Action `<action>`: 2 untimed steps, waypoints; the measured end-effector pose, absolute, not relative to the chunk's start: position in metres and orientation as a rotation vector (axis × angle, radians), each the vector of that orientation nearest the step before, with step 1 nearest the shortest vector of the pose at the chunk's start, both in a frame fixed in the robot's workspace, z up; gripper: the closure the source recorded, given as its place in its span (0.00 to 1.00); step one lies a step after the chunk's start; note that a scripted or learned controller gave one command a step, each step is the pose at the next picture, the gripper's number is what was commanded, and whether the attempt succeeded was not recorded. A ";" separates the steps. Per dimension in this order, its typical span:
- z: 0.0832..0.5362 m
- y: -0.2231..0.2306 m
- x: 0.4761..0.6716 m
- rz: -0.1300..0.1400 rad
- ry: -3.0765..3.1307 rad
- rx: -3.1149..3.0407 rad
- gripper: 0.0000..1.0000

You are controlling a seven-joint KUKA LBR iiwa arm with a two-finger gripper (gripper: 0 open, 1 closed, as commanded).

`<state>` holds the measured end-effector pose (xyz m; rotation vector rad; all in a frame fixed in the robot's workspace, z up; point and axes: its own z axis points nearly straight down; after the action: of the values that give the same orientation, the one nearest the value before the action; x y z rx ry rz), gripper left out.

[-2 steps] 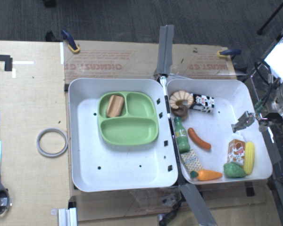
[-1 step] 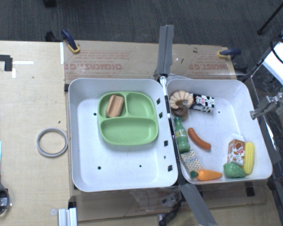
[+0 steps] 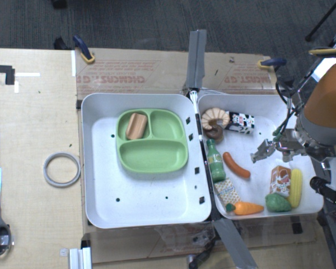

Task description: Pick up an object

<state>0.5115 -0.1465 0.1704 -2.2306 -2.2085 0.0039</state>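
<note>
1. Two shallow white bins sit side by side, seen from above. The arm reaches in from the right, and its gripper point(image 3: 264, 150) hangs over the right bin point(image 3: 257, 105).
2. The gripper's fingers point left and look slightly parted with nothing between them, though they are small and hard to read.
3. Nearest to it, just to its left and slightly below, lies an orange sausage point(image 3: 236, 165). Further left stands a green bottle point(image 3: 214, 161).
4. Below and to its right are a snack packet point(image 3: 280, 179), a corn cob point(image 3: 295, 187) and a green vegetable point(image 3: 278, 202); a carrot point(image 3: 247, 208) lies lower left.
5. The sausage seems the easiest target: it lies apart from its neighbours. A good grasp would likely centre over it and close across its narrow width.
</note>
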 end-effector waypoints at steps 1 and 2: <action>0.093 -0.099 0.543 0.005 -2.420 -2.014 0.00; 0.101 -0.098 0.543 0.004 -2.415 -2.014 1.00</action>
<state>0.5430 -0.0984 0.1014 -2.0138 -2.4148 0.0042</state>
